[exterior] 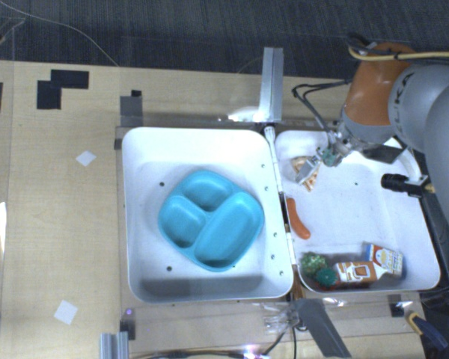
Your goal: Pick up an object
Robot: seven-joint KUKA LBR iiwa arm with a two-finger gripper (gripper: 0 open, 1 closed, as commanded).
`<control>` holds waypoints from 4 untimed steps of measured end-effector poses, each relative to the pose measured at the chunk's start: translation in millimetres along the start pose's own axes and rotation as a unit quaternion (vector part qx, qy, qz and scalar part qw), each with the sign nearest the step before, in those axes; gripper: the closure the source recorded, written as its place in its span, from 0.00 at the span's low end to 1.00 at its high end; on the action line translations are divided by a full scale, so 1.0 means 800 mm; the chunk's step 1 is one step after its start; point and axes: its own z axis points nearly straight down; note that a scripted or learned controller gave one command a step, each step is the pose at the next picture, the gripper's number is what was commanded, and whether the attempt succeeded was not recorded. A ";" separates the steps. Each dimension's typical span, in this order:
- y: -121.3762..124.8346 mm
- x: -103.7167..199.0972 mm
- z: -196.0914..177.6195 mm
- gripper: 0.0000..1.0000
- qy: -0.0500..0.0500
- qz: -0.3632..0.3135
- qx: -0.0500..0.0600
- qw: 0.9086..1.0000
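1. Two white bins sat side by side on the bench. The left bin held a blue tray with three sections.
2. The right bin held a few small things. A small tan and white thing lay near its top left corner. An orange hot dog lay by the left wall, tilted.
3. Along the bin's near wall sat a green thing, with an orange carton just to the right of it, lying on its side.
4. The grey arm reached in from the right, over the right bin's top edge.
5. The gripper hung just beside the small tan thing, up and to its right. It was too small to tell if it was open or closed, or if it touched the thing.
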 end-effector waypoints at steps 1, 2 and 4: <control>-0.056 0.057 0.005 0.00 0.002 -0.001 -0.002 1.000; -0.127 0.107 0.003 0.00 0.000 -0.058 -0.004 0.998; -0.148 0.157 -0.117 0.00 0.002 -0.107 -0.002 0.994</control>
